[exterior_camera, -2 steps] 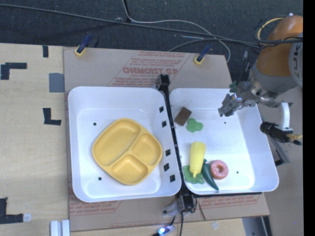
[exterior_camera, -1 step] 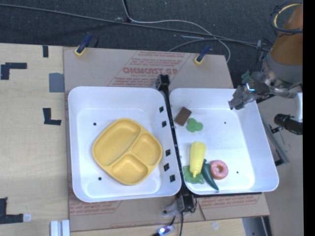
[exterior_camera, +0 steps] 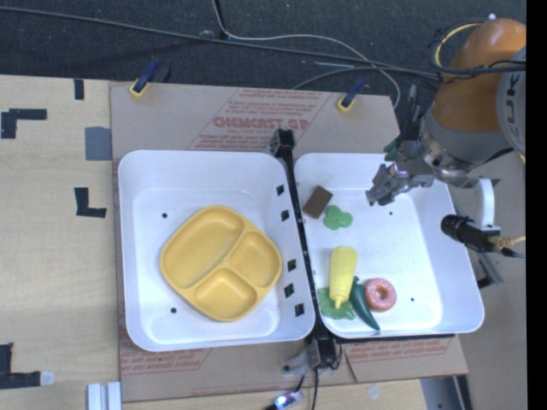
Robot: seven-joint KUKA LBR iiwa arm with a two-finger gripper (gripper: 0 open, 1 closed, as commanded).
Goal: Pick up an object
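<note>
From my remote seat I read the scene from the left. The pale wooden counter [exterior_camera: 51, 254] carries black tape marks along its left side, and a brown cardboard sheet [exterior_camera: 248, 120] with red printing lies under both bins, pinned at its far edge by two yellow-and-blue clamps [exterior_camera: 144, 79].

The left shallow white plastic bin [exterior_camera: 141, 173] holds a yellow plastic divided plate with three compartments [exterior_camera: 221, 261], lying flat and turned at an angle near the bin's middle.

A black divider strip [exterior_camera: 295, 237] runs between the two bins where their rims meet.

In the right shallow white plastic bin [exterior_camera: 427, 254] I see a small brown rectangular block [exterior_camera: 317, 201] near the far left corner, with a small green leafy-shaped toy [exterior_camera: 338, 219] just beside it on the near right. Nearer to me, a yellow toy corn cob with green husk [exterior_camera: 342, 280] lies along the bin's left side. Just right of its lower end sits a pink frosted toy doughnut [exterior_camera: 380, 295], and a dark green toy pepper [exterior_camera: 363, 312] lies between them, touching or nearly touching both.

The end effector [exterior_camera: 385, 190] hangs over the far part of the right bin, right of the brown block and well apart from the corn and doughnut. I see nothing between its dark tips, but I cannot tell whether it is released or clenched. Behind it the grey arm with its orange band [exterior_camera: 483, 67] reaches in from the right.
</note>
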